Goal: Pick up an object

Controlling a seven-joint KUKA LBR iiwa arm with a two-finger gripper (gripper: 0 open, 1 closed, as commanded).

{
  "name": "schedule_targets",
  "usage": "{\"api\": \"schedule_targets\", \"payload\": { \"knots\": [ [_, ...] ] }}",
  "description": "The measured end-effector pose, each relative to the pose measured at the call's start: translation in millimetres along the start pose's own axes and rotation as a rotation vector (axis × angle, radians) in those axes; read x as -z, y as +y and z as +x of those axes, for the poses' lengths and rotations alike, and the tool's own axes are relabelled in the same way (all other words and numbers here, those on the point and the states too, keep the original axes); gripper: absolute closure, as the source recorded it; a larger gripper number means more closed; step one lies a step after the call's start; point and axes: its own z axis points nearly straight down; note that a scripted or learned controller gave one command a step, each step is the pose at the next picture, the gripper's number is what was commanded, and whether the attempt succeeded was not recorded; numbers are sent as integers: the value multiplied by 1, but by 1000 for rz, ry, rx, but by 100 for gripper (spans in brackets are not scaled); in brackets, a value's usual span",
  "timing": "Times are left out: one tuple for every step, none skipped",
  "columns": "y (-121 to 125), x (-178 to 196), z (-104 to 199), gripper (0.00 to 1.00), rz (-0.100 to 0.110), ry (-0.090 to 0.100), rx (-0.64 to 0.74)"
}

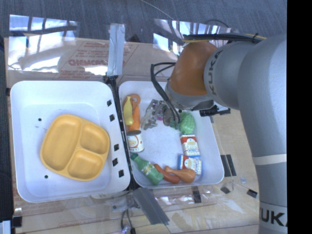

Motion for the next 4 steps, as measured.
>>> {"api": "schedule_targets", "payload": {
  "knots": [
    [0, 67, -8, 100, -1, -4, 83],
    [36, 90, -7, 100, -1, 0, 119],
    [35, 89, -7, 0, 0, 2, 119],
    [-53, 60, -29, 0, 1, 3, 300]
  ]
}}
